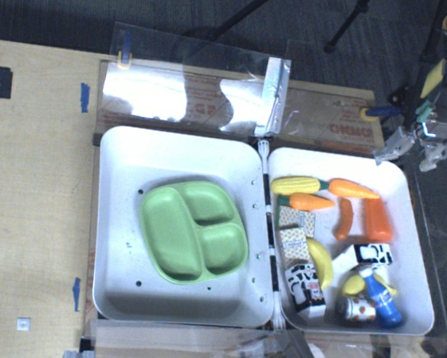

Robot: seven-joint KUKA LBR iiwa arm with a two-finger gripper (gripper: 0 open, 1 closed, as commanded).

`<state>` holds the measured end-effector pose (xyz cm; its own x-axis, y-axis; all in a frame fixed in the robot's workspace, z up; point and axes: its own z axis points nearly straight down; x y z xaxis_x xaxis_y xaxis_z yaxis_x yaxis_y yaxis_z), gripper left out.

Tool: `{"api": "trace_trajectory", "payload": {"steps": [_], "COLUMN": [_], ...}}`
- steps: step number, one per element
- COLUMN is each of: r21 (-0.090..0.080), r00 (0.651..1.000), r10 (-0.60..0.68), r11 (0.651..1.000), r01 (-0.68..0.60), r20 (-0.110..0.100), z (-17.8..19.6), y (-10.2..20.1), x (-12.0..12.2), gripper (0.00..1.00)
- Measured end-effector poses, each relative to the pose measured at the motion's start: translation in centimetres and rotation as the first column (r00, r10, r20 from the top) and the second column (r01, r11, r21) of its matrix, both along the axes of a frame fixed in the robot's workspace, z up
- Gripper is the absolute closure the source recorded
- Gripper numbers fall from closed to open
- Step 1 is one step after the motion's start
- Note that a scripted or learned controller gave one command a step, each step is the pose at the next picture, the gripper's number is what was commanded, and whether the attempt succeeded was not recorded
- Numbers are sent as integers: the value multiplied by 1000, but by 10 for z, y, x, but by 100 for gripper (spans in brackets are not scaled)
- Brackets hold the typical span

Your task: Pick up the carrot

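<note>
The claw [422, 149] hangs outside the right bin [419, 261], just past that bin's far right corner, with nothing between its fingers [390, 147]; the two tips stand apart, so it reads as released and waiting. It has not yet come over the food, which suggests the pick has not begun.

The carrot [311, 202] lies on its side near the far left corner of the right bin, its thin end pointing toward the dividing wall. It sits just beside a corn cob [295, 185], which lies along the far edge, and seems to touch it or nearly so. A second orange piece [354, 190], also carrot-like, lies along the far edge to its right; which of the two the task means cannot be settled from the view. Close by stand a small sausage [345, 218] and an orange block [377, 221]. The crowding likely comes from the toys being tipped in loosely, and it leaves little room for the claw's tips on either side of the carrot.

Toward the near edge lie a banana [321, 262], two patterned cracker-like squares [295, 230], a black-and-white carton [305, 286], a can [360, 310] and a blue bottle [384, 303].

The left bin [116, 202] holds a green divided plate [194, 229], probably kept as a place to put things.

Red lettering shows on the brown board [326, 123] past the far edge of the bins, but it is too blurred to read. The markings on the carton and can cannot be read either.
</note>
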<state>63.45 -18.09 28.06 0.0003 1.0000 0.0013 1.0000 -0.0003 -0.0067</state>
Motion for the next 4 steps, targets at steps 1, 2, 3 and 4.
{"api": "trace_trajectory", "payload": {"steps": [1,2,3,4], "r21": [-1,21,-1,8], "r00": [997,993,999,998], "r10": [-75,120,-48,-48], "r11": [997,993,999,999], "r01": [75,-119,48,48], "r20": [1,-21,-5,-31], "z": [-145,-190,-177,-172], "y": [-24,-25,27,30], "x": [11,31,30,27], "gripper": [0,0,0,100]}}
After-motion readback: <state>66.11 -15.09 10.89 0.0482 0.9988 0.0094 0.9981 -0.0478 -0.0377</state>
